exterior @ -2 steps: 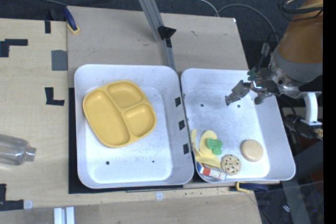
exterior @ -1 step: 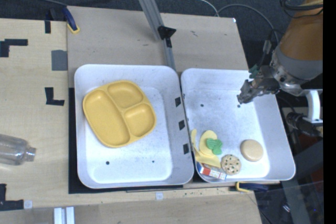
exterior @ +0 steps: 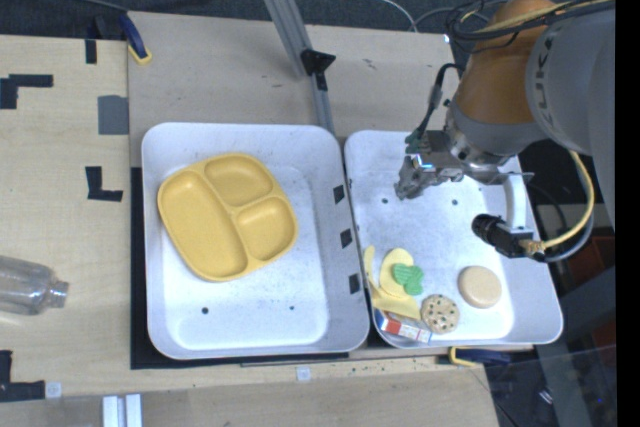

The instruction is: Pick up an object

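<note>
Grey metal pincer [exterior: 411, 183], finger state unclear, hangs over right white bin's [exterior: 530, 310] far-left bare floor; round tan cookie [exterior: 481, 287] lies nearer front-right corner, well apart, diagonally front-right of it.

A yellow divided plate [exterior: 228, 215] lies tilted in the left white bin [exterior: 160, 245]. On the wooden bench [exterior: 60, 205], well left of that bin, a clear plastic bottle [exterior: 30, 287] lies on its side
</note>
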Controlling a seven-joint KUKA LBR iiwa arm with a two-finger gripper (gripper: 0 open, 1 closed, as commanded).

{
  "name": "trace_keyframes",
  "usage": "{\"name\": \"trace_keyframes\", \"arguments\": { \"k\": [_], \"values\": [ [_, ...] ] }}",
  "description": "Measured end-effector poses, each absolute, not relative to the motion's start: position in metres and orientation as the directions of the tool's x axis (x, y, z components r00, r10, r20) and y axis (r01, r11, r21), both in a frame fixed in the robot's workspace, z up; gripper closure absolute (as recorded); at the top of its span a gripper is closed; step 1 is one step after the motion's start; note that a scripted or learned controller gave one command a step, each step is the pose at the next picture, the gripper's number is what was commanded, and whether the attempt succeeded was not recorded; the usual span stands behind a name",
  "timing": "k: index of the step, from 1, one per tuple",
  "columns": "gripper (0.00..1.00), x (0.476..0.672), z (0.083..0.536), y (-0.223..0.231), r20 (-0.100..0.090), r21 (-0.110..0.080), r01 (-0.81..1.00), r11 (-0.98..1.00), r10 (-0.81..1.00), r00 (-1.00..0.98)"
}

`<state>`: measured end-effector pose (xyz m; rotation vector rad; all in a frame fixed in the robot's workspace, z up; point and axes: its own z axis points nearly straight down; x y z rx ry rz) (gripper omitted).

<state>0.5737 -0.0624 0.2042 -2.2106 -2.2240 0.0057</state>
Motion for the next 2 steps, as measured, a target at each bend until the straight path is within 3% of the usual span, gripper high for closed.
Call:
{"name": "trace_keyframes", "arguments": {
  "k": [1, 2],
  "values": [
    [1.0, 0.56, 0.187, -0.014, 0.001, -0.006, 1.0, 0.005, 1.0, -0.005],
    [1.0, 0.52, 0.188, 0.01, 0.001, -0.006, 1.0, 0.003, 1.0, -0.003]
  ]
}}
